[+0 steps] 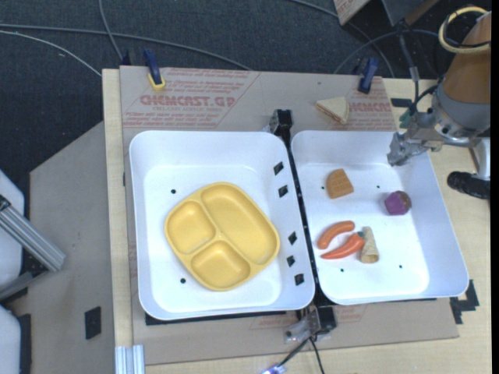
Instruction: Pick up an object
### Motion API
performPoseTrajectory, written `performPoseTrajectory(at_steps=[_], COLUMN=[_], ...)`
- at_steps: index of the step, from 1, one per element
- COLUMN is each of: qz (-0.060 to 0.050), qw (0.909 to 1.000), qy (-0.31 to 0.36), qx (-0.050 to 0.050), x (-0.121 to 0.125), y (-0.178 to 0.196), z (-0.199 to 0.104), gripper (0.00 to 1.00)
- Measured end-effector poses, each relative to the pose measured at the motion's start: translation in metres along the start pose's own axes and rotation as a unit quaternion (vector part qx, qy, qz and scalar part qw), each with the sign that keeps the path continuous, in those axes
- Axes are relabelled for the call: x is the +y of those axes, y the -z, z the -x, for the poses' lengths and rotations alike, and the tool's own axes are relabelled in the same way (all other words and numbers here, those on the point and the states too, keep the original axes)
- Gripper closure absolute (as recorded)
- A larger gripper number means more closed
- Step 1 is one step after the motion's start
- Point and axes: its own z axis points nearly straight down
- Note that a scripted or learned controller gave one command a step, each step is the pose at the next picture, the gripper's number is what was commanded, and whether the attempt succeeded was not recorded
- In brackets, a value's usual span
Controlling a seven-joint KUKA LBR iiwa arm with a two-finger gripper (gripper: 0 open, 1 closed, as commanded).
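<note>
Nearest the camera in the right white bin (pixel 437 283) lay a small beige cone-shaped toy (pixel 368 245) touching an orange-red plastic pepper (pixel 344 247) and sausage (pixel 336 231); they looked light, stiff and slick. Farther in sat a rounded purple toy (pixel 398 202), best pinched across its middle. My end effector (pixel 399 153) hovered beyond it, holding nothing; its opening I could not tell.

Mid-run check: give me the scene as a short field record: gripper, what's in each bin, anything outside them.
gripper: two-finger gripper over right white bin back edge, nothing seen held
left white bin: yellow three-compartment plastic tray
right bin: tan bread-like block, purple round toy, orange sausage, red chili pepper, beige cone
outside bins: sandwich wedge on board
</note>
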Motion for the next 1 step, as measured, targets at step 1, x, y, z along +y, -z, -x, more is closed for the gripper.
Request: performPoseTrajectory(at_steps=[1], qz=[0.001], qw=[1.0000], qy=[0.000], qx=[0.000], x=[0.0022], y=[0.0546], z=[0.0004], gripper=[1.00])
